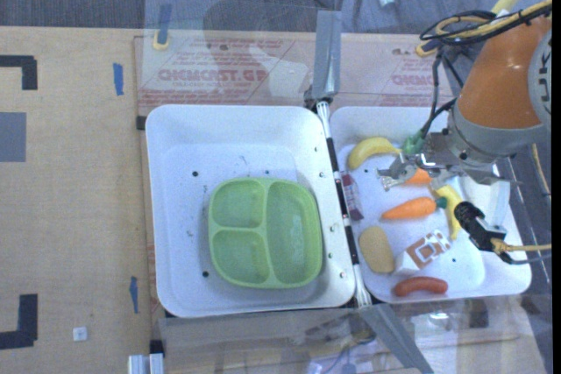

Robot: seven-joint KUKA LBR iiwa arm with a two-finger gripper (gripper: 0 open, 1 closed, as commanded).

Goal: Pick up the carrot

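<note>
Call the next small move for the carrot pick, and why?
Probably shift the pincer slightly toward the view's bottom right, then descend. It hovers in the right bin just above the carrot, nearer the banana, so it looks off the carrot's middle.

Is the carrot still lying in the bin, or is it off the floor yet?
Lying in the right bin. The carrot rests flat on its floor, with the gripper just above it, not around it.
</note>
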